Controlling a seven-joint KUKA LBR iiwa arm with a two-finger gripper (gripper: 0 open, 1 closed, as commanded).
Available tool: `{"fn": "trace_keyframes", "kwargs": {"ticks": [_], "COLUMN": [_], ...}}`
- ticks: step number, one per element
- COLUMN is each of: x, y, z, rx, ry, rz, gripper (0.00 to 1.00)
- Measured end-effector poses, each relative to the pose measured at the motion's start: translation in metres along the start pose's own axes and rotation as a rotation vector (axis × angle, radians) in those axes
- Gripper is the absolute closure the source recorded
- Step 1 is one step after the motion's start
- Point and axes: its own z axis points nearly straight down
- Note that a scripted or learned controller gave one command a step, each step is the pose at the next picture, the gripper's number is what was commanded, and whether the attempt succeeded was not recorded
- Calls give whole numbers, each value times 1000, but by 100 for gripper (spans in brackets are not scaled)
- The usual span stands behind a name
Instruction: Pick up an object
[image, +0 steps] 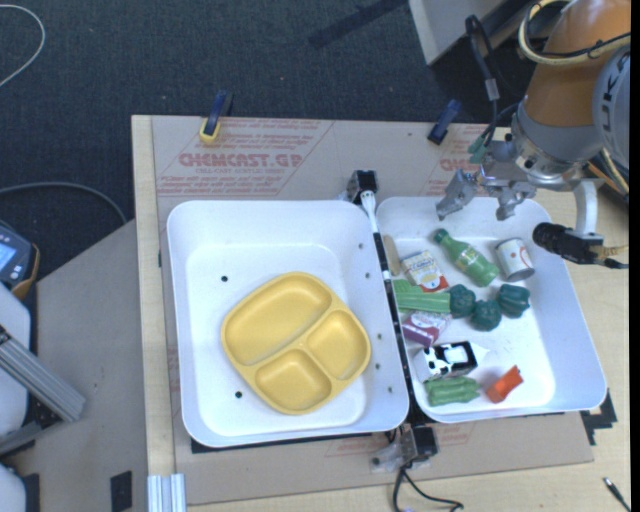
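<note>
My gripper (482, 199) hangs over the far edge of the right bin (575, 330), fingers spread open with nothing between them. Just below it lie a green bottle (466, 257) and a small silver can (514, 258). Further toward the front sit a dark green pepper (513, 299), a dark green lump (478, 309), a green block (419, 298), a cream packet (421, 267), a pink packet (424, 324), a black and white toy (449, 358), a green pickle (451, 391) and an orange piece (505, 384).
The left bin (195, 290) holds a yellow divided plate (296, 341). Black clamps (362, 186) join the bins at the middle. Blue clips (213, 117) pin the cardboard at the back. A black cable part (568, 243) juts over the right bin's far right rim.
</note>
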Motion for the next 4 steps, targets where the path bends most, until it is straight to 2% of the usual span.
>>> {"fn": "trace_keyframes", "kwargs": {"ticks": [1,2,3,4], "x": [0,-2,1,2], "y": [2,10,12,13], "z": [-9,37,101,140], "rx": [-15,-10,-9,-11], "ry": [-2,-1,-1,-1], "rz": [-2,-3,-4,-3], "gripper": [0,0,0,0]}}
